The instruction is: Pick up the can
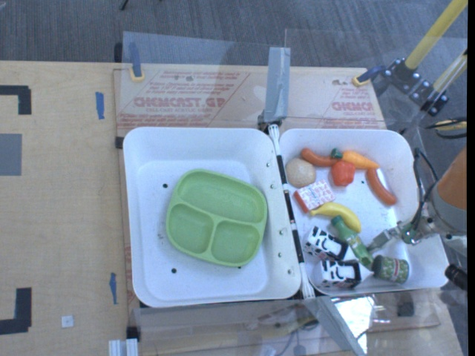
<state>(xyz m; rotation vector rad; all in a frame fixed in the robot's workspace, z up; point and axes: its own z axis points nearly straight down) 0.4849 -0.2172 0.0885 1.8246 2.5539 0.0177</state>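
The arm [454,199] is cut off by the right edge, so just a strip of grey and orange shows, and the claw [404,233] is too small and blurred to tell how its fingers stand. The can [392,268] lies on its side with an unreadable label. The worktop [52,221] runs off the left edge.

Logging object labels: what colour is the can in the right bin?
Green, lying on its side; camera view shows the can.
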